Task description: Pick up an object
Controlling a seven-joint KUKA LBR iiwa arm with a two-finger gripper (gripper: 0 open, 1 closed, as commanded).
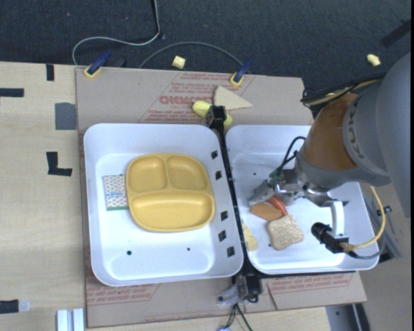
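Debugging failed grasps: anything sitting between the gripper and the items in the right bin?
Nothing visible. The gripper is down inside the right bin, right at the orange-brown piece, with the beige sponge-like block just below it. No other object lies between them.

Red printed lettering on cardboard sheet (186,95) under bins, too blurred to read.
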